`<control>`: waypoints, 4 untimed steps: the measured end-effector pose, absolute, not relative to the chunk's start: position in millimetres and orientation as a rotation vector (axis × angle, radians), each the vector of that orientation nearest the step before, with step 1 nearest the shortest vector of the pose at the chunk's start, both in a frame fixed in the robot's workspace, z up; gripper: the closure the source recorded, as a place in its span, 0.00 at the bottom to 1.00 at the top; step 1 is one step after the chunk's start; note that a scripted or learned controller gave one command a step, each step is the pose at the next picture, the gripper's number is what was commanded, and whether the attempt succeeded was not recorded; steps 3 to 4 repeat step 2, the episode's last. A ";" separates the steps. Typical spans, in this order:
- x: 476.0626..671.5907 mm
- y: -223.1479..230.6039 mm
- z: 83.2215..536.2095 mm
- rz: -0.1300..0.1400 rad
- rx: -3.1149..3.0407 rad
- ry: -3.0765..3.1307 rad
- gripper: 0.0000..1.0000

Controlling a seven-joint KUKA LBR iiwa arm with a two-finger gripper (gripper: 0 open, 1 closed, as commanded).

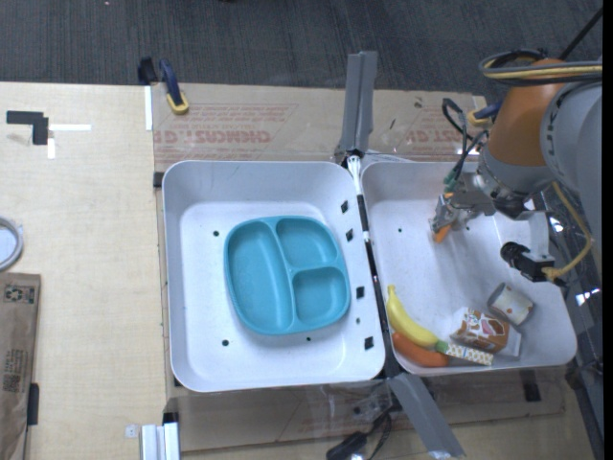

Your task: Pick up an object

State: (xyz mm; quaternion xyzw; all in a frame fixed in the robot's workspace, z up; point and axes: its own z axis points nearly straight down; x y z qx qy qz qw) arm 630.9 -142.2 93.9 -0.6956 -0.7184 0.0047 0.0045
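My gripper (pixel 446 215) hangs low over the back of the right bin (pixel 421 266), near its middle. A small orange thing (pixel 439 235) shows right at the gripper's tip, and I cannot tell if it is held or lying on the bin floor. At the bin's front left lie a yellow banana (pixel 408 322) and an orange-red vegetable (pixel 419 353). Beside them to the right is a printed snack box (pixel 482 334). A small brown and white box (pixel 511 302) lies farther right.
The left bin (pixel 192 257) holds a blue divided plate (pixel 287 274). A grey divider post (pixel 359 103) stands between the bins at the back. The arm's grey body with its orange band (pixel 527 123) and cables overhang the right bin's far right side.
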 end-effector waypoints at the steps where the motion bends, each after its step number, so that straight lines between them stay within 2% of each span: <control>1: 630.9 -160.9 118.4 0.005 -2.146 -2.292 1.00; 2: 648.0 -110.4 202.9 0.006 -2.135 -2.300 1.00; 4: 648.0 -110.4 202.9 0.006 -2.135 -2.300 1.00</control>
